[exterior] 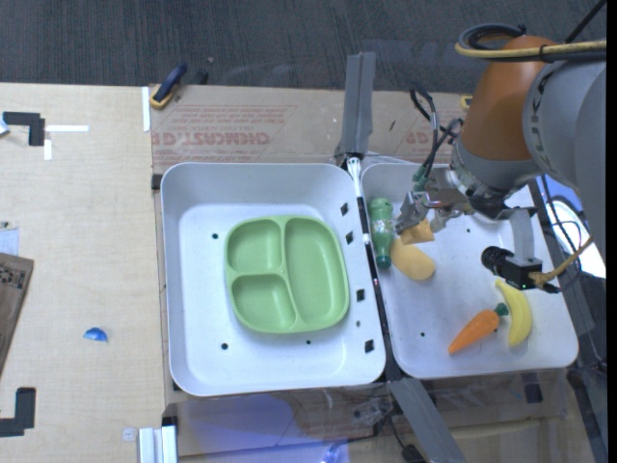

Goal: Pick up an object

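My gripper [420, 218] hangs over the back left part of the right bin [540, 355], pointing down. A small orange-tan piece [418, 231] shows between its fingertips, and the gripper is shut on it. Just below lies a yellow potato-shaped object [415, 262]. A green bottle [382, 230] lies along the bin's left wall, left of the gripper. Toward the front right lie a carrot [475, 331] and a banana [517, 313].
The left bin [193, 287] holds a green three-compartment plate [287, 274]. A black cable end [497, 258] of the arm hangs over the right bin, near the banana. The grey and orange arm [521, 114] covers the right bin's back right corner.
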